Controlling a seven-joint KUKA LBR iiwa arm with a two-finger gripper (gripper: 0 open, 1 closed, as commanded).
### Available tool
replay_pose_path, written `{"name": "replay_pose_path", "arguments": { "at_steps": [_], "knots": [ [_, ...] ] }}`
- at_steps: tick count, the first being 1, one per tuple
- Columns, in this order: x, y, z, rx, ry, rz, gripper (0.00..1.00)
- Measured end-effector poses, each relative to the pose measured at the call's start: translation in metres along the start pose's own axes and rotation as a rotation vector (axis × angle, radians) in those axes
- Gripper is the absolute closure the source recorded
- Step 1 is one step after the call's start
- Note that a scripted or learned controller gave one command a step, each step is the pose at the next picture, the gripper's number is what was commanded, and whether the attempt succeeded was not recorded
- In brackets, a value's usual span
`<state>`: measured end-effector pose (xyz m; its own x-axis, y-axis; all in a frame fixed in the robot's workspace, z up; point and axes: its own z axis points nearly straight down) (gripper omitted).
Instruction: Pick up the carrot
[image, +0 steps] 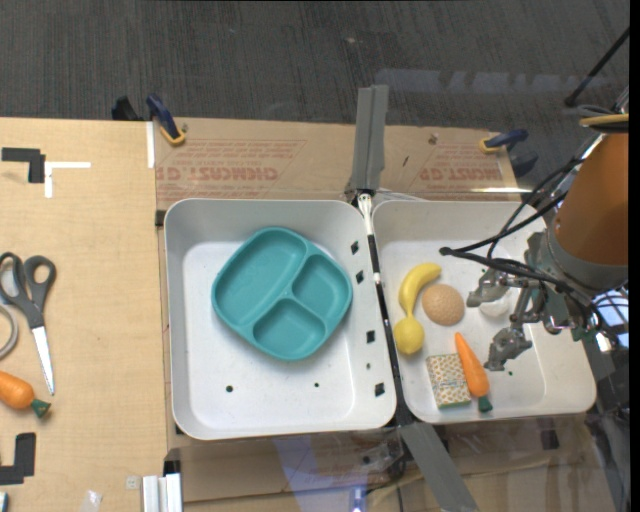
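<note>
An orange carrot (471, 368) with a green stem end lies in the right bin (560, 400), near its front wall, tilted with the stem toward the front. My gripper (497, 320) hangs over the same bin, just right of the carrot and slightly behind it. Its two metal fingers (506, 346) stand apart with nothing between them, so it is open. The carrot's left side touches a small speckled sponge (448, 380).
A banana (416, 285), a brown egg-shaped thing (442, 304) and a lemon (408, 335) lie left of the gripper. The left bin (190, 400) holds a teal divided plate (283, 292). On the bench at far left are scissors (32, 310) and a second carrot (15, 391).
</note>
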<state>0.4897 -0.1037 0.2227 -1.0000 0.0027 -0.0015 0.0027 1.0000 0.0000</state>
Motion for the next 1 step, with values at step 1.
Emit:
{"name": "replay_pose_path", "arguments": {
  "at_steps": [1],
  "knots": [
    [0.0122, 0.0060, 0.1102, 0.000, 0.002, 0.010, 0.00]
  ]
}}
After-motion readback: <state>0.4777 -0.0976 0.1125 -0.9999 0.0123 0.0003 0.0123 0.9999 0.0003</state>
